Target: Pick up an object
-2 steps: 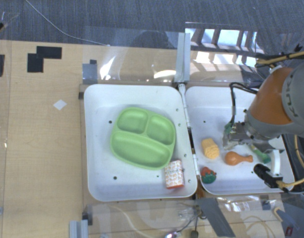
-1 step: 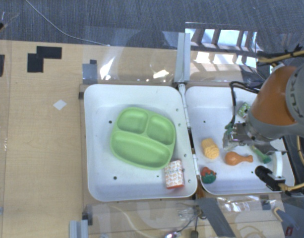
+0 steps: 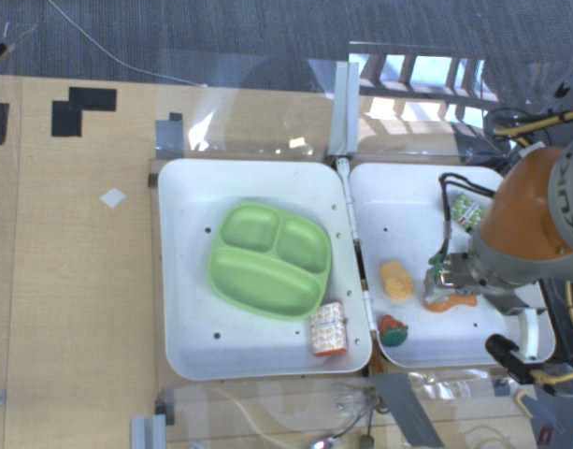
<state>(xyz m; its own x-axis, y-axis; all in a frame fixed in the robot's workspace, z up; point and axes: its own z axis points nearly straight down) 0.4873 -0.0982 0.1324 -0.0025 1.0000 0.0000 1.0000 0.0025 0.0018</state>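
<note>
My gripper (image 3: 442, 282) is low in the right bin (image 3: 408, 204), down at an orange flat toy (image 3: 451, 301) that pokes out beneath it. Just to its left lies a yellow corn-like piece (image 3: 395, 280). A red and green strawberry toy (image 3: 392, 328) rests near that bin's front left corner. A green and white packet (image 3: 466, 212) lies at the back right, partly under the arm's orange band (image 3: 529, 215).
The left bin (image 3: 188, 251) holds a green divided plate (image 3: 269, 259) and a small red and white carton (image 3: 328, 329) at its front right. A metal divider (image 3: 353, 251) separates the bins. Cables run along the right side.
</note>
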